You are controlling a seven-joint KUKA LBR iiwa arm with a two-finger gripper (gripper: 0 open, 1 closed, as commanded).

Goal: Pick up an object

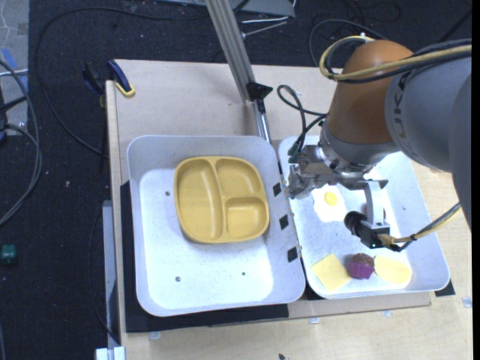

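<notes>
1. Lowest in frame, so nearest the cam: the front rim of the left bin [217,300] and the right bin [427,276], side by side on the bench [187,100].
2. Right bin, lower part: a pale yellow slice [331,271] at left, a purple lumpy obj [361,266] in the middle, another pale yellow piece [393,270] at right. The purple obj sits between the two and touches or nearly touches both.
3. Above those, mid right bin: a toy fried egg [328,203], white w/ yellow yolk, lying flat.
4. Gripper [298,177] hangs at the upper left corner of the right bin, just left of and above the egg, near the wall shared by both bins. Nothing seen between its fingers; open or closed, can't tell from this angle.
5. Arm [397,100] comes in from the frame's right, orange band up top, grey link beyond. Black cable and a small black unit [364,227] hang off the wrist over the right bin.
6. Left bin: a yellow divided plate [222,199], three compartments, upper centre of the bin.
7. Upper left of bench: a blue-and-yellow clamp [120,79] on the edge.
8. No readable writing or brand anywhere.
</notes>
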